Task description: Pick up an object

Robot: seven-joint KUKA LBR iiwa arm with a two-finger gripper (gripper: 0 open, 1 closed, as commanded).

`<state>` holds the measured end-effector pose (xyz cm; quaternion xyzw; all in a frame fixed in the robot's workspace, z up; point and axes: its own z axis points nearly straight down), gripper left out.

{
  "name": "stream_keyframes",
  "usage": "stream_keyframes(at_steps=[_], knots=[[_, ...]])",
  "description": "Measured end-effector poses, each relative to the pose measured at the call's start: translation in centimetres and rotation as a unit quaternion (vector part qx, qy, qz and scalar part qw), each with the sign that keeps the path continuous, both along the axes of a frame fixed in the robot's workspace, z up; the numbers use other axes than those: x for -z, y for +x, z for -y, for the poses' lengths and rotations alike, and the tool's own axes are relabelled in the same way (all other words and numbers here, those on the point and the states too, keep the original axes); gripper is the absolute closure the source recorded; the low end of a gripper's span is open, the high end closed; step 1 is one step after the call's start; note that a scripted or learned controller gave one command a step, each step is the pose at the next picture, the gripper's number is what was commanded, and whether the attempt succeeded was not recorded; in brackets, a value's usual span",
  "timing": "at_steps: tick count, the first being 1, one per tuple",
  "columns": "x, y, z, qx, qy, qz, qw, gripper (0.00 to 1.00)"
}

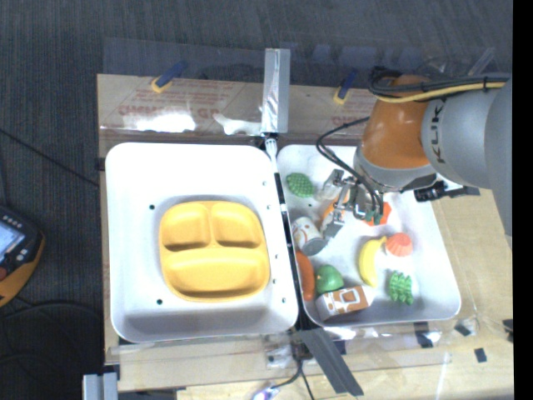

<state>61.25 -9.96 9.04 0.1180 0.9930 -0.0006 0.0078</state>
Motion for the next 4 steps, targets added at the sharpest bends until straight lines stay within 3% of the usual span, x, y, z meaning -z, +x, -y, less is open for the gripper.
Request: stream_keyframes(at_steps=[1, 2, 3, 4], knots=[[0.0, -0.3, -0.4, 0.075, 0.0018, 0.0, 0.9972, 0.0], [0.0, -9.0, 0.9, 0.042, 0.0006, -0.001, 0.9991, 0.0], [0.0, -0.1, 0.9, 0.011, -0.0001, 0.001, 0.9999, 0.0], [0.0, -8.9, 1.9, 0.055, 0.0013, -0.001, 0.9985, 0.0]])
